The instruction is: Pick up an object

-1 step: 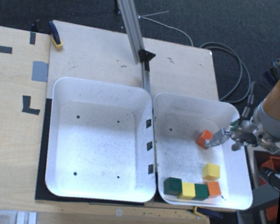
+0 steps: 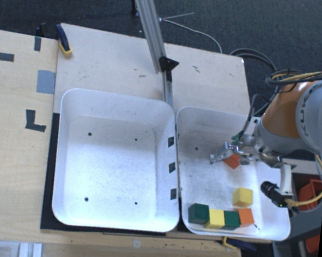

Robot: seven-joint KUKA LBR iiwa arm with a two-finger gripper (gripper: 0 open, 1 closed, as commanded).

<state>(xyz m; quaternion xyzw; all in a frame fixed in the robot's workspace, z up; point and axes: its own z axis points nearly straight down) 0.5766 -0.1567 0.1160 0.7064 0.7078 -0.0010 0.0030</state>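
Fixed overhead camera, slanted down on both bins (image 2: 64, 159)

The arm (image 2: 302, 113) is cut off by the right edge, so its upper part cannot be seen. The wrist covers a part of the right bin's (image 2: 208, 125) far right wall. The jaws are small and blurred; if they are closed on the orange block (image 2: 232, 161) beside them, or only near it, I cannot tell. The aluminium pole (image 2: 151, 22) leaves at the top edge.
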